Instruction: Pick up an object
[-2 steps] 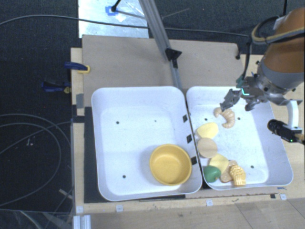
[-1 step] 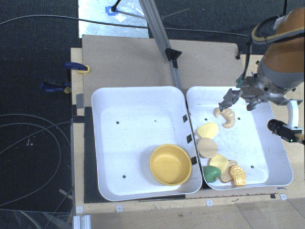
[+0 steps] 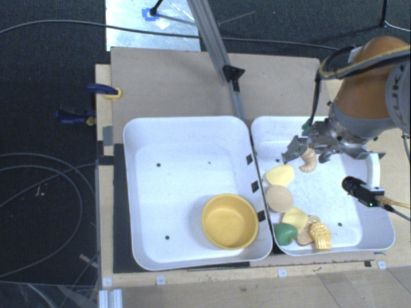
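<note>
The arm [image 3: 369, 88] comes in from 3 o'clock and hangs over the right bin [image 3: 379, 233]. Its tool [image 3: 309, 147] sits above the bin's 11 o'clock part, with grey fingers [image 3: 294, 149] spread to either side of a tan curled piece [image 3: 309, 160] (pastry-like, pale beige). The piece lies between the fingers, so the tool looks to be grasping it, though the slanted view does not show whether it is lifted off the bin floor.

At 7 o'clock from the piece, along the bin's left wall, a row of things runs toward 6 o'clock: a pale yellow lump [image 3: 280, 174], a beige ball [image 3: 279, 199], another yellow lump [image 3: 295, 219], a green piece [image 3: 285, 233], and a corn cob [image 3: 320, 235] lying just beside them.

The left bin [image 3: 173, 153] holds a yellow bowl [image 3: 230, 220], upright, at its 5 o'clock corner.

Both bins rest side by side on the desk [image 3: 167, 82], touching along their shared edge.
</note>
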`<state>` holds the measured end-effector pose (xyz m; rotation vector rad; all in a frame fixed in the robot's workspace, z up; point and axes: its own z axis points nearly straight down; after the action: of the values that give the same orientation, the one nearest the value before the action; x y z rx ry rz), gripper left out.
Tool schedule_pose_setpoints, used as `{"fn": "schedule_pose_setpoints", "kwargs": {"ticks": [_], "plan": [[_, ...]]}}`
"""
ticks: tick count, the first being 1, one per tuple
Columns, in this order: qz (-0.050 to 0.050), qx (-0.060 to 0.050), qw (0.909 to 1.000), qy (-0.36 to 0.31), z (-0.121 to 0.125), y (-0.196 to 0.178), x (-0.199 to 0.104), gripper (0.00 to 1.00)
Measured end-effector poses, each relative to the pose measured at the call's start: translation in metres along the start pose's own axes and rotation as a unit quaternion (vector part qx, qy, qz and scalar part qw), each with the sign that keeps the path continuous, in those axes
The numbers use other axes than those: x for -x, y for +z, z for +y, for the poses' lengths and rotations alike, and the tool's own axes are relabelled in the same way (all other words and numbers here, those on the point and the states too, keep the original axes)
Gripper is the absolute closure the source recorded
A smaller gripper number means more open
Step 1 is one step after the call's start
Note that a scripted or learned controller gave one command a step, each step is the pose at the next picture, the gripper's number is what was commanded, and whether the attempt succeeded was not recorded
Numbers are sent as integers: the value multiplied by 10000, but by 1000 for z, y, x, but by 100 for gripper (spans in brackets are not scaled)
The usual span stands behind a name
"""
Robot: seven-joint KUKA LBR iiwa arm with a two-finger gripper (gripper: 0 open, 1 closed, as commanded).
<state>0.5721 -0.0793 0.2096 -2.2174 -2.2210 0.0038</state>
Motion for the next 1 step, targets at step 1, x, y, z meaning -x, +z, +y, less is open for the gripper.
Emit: {"fn": "schedule_pose_setpoints", "kwargs": {"ticks": [1], "plan": [[-4,4,10000,7,-2,49,9,0]]}}
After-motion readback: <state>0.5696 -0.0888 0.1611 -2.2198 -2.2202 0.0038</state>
